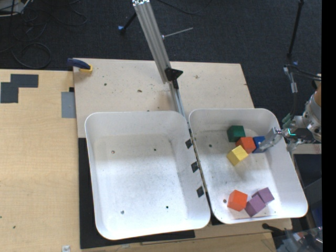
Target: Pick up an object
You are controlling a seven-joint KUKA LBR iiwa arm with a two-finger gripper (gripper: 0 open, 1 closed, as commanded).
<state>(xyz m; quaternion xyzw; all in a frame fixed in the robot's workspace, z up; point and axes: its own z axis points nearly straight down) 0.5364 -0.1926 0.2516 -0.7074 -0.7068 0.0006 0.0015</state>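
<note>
Left bin (139,172): no objects seen in it, only dark specks on the floor. A slanted aluminium rail (157,49) rises from the divide between the bins toward the top of the view.

Right bin (294,177): two clusters. Upper cluster, left to right: green cube (235,133), yellow cube (237,155) tilted just below it, orange-red cube (247,144) touching the green one's lower right, blue cube (259,142) against the orange-red one. Lower cluster, well apart from the upper: orange cube (237,200), then two purple blocks (259,200) touching each other.

Gripper (269,140) reaches in over the bin's right wall, fingertips just beside the blue cube. Jaw opening cannot be told at this scale; nothing is visibly held.

Judgement: the blue cube is the nearest candidate, lying immediately left of the fingertips. The orange-red cube pressed against its far side crowds a clean grasp.
</note>
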